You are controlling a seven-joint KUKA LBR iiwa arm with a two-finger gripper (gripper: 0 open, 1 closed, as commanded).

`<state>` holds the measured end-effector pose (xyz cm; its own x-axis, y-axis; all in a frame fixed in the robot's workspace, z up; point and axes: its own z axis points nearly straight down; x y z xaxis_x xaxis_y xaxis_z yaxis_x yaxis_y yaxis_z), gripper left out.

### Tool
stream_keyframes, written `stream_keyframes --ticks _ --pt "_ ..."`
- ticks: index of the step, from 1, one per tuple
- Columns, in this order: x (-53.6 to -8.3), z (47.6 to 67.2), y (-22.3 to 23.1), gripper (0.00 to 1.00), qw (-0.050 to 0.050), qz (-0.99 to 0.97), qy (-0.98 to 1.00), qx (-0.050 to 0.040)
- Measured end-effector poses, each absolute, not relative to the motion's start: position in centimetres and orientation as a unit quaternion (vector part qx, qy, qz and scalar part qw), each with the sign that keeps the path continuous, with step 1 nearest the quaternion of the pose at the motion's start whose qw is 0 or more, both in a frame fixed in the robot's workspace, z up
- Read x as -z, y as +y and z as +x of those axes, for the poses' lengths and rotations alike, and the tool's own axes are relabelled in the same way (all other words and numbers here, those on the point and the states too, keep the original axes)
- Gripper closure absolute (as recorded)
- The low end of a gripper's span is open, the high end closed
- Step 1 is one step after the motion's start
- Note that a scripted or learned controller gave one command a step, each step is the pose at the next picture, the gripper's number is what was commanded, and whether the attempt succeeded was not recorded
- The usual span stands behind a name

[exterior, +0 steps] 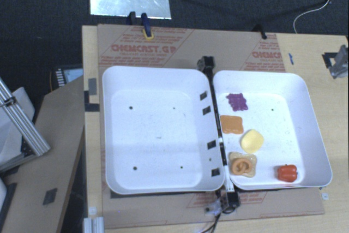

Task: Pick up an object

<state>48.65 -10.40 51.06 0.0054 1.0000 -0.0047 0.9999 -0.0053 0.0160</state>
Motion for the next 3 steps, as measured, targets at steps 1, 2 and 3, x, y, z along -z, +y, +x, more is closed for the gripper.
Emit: stream_keyframes --ticks 1,2,3 --pt "-44.5 48.7 -1.4 1.00 -0.002 0.703 0.711 0.0001" --pt "-51.9 52.4 -11.1 1.00 0.007 0.710 0.705 -0.0025" --pt "-49.7 48.6 -1.6 1.00 0.000 0.703 0.712 -0.0013"
